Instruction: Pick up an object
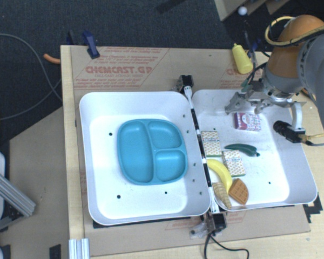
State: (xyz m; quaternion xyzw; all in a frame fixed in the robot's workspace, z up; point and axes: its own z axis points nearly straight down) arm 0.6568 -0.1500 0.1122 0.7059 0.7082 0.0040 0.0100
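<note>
The right bin (291, 182) holds several small items. A pink and white packet (247, 122) lies near the bin's far side. A dark green pepper (242, 149) lies toward the middle. Two speckled blocks (210, 142) (234, 162), a yellow banana (218, 171), a brown waffle (239, 191) and a tan cone piece (222, 194) cluster along the left wall. My gripper (245, 106) hangs just beyond the packet at the bin's far edge, fingers spread and open, with nothing between them.
The left bin (97, 198) holds a blue divided plate (151, 150). A yellow object (241, 59) stands on the bench behind the right bin. A blue clamp (89, 44) sits at the board's far left corner. The arm's black wrist part (288, 130) overhangs the right bin's right side.
</note>
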